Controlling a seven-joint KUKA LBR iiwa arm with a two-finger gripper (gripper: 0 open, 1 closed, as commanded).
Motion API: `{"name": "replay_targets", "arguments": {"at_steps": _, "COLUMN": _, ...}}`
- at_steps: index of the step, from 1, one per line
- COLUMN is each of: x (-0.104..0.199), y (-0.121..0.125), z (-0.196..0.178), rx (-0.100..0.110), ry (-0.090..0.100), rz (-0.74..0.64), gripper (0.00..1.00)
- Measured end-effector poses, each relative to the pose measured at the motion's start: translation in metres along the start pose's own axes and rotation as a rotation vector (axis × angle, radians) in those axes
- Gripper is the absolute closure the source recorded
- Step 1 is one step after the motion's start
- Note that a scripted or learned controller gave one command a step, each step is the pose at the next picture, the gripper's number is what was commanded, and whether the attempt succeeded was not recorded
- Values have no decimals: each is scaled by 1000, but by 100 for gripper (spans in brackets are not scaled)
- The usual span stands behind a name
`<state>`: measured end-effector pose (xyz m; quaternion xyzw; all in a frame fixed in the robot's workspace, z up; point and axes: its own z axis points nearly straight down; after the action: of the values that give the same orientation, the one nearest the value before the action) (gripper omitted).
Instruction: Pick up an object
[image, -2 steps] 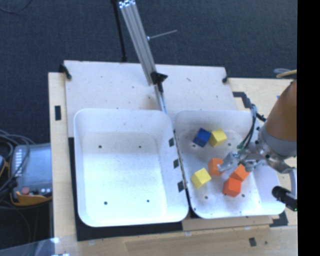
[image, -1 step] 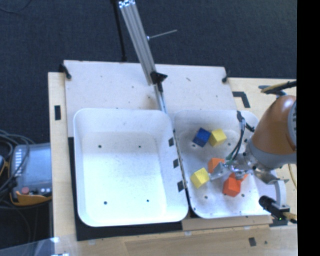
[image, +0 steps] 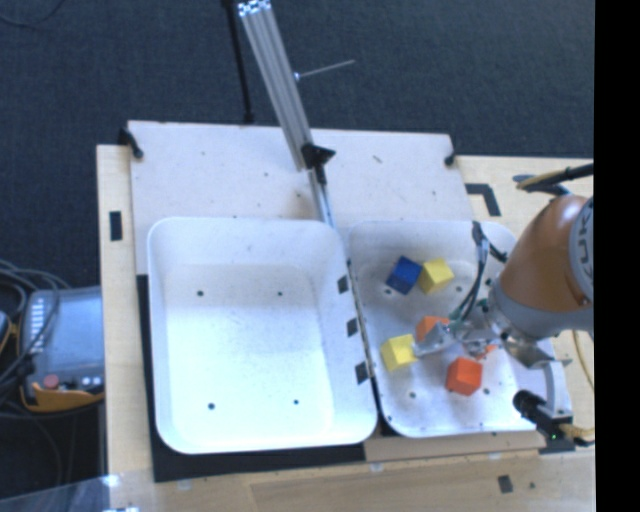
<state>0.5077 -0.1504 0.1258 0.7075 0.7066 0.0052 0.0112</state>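
The right bin (image: 400, 425) holds several small blocks: a blue cube (image: 404, 274) and a yellow cube (image: 437, 275) side by side at the back, another yellow cube (image: 398, 351) near the left wall, a small orange block (image: 432, 326) in the middle, and an orange-red cube (image: 464, 376) toward the front. My gripper (image: 437, 342) reaches in from the right and sits low in this bin, right against the small orange block and between the front yellow cube and the orange-red cube. The arm's body hides part of the bin's right side.
The left bin (image: 160, 300) lies beside the right one, with a shared divider (image: 355, 320) between them. A slanted metal pole (image: 285, 95) rises behind the bins. A grey device with cables (image: 60, 345) sits off the bench at left.
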Motion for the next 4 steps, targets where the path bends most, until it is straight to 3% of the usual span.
{"name": "replay_targets", "arguments": {"at_steps": 1, "x": -1, "y": 1, "z": -9, "rx": -3, "ry": -1, "rz": 13, "gripper": 100}}
{"name": "replay_targets", "arguments": {"at_steps": 2, "x": 4, "y": 9, "z": -69, "rx": 16, "ry": 6, "rz": -5, "gripper": 100}}
{"name": "replay_targets", "arguments": {"at_steps": 3, "x": 2, "y": 12, "z": -114, "rx": 16, "ry": 6, "rz": -5, "gripper": 100}}
{"name": "replay_targets", "arguments": {"at_steps": 4, "x": 55, "y": 10, "z": -104, "rx": 23, "ry": 10, "rz": -8, "gripper": 100}}
